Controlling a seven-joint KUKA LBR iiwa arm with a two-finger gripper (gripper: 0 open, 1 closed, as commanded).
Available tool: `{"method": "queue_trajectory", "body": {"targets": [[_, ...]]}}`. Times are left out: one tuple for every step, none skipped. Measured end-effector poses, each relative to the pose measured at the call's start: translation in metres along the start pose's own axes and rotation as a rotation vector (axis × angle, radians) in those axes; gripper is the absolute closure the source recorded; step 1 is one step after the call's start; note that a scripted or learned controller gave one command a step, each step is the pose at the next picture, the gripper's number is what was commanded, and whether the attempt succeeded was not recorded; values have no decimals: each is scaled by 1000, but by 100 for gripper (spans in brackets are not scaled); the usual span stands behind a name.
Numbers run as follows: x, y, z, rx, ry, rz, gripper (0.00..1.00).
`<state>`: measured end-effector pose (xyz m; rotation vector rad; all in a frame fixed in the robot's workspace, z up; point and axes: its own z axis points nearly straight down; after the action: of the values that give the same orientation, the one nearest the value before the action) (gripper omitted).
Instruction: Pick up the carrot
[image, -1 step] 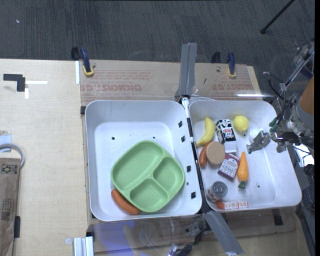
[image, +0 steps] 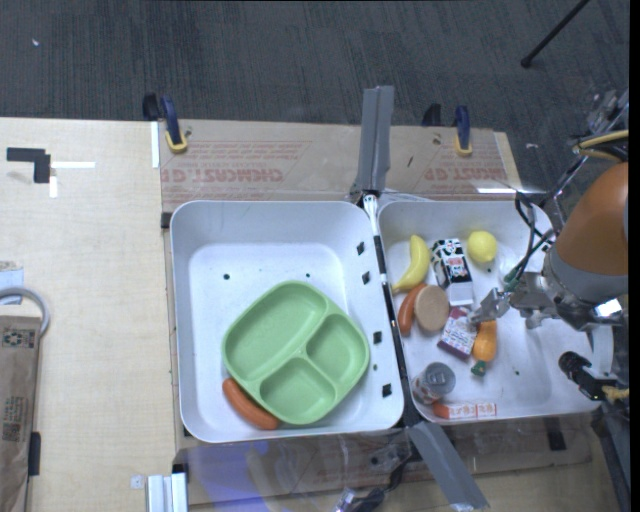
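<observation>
While the pale wooden surface (image: 80, 300) carries two shallow white bins, the task is confined to the right-hand white bin (image: 530, 385), over which the grey arm with the orange band (image: 600, 230) is extended from the right. The left-hand white bin (image: 200, 250), with its green divided plate (image: 295, 350), is best left alone. The small orange carrot with a green top (image: 485, 343) is seen just below the jaws, beside a pink printed packet (image: 458, 335), though whether the two touch cannot be told. Whether the jaws are wide or narrow cannot be told either. A good grasp is judged to need the jaws lowered astride the carrot's narrow width, so that the packet is kept out and nothing is nudged aside.
</observation>
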<state>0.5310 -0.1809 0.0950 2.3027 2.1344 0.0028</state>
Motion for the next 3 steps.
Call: {"method": "queue_trajectory", "body": {"targets": [[4,19,-27,6,-1,227,0],[20,-2,-1,-6,-3,150,0],[21,-1,-9,-3,2,151,100]]}}
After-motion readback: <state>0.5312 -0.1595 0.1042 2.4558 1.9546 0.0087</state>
